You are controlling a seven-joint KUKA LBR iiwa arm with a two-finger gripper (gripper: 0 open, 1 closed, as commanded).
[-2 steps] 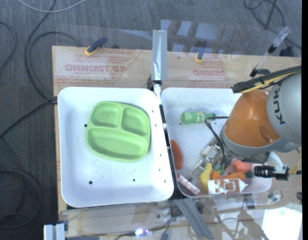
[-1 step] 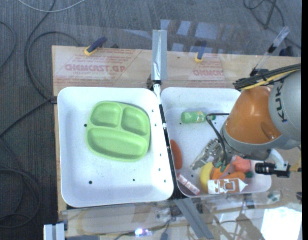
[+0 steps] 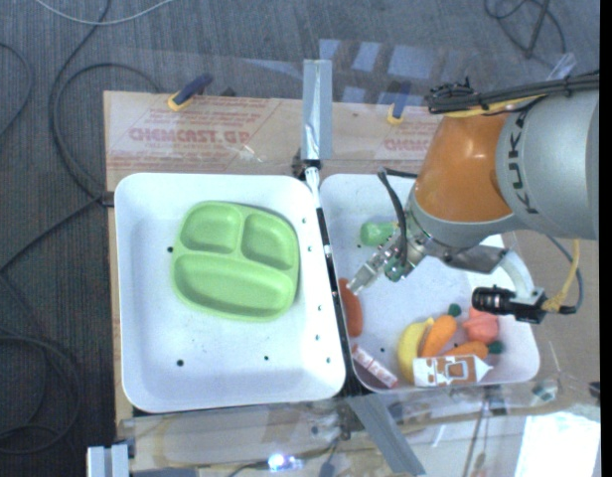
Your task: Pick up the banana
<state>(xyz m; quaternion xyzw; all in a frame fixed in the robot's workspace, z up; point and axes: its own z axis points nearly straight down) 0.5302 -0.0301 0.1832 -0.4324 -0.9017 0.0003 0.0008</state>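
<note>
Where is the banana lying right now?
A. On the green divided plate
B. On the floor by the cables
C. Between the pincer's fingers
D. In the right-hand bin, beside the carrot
D. The banana lies in the right-hand bin next to the carrot, below the pincer, which has nothing in it.

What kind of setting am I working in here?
Likely a robotics lab: a grey and orange robot arm over two shallow white bins, loose cables on grey carpet, and plastic toy food including a yellow banana.
</note>
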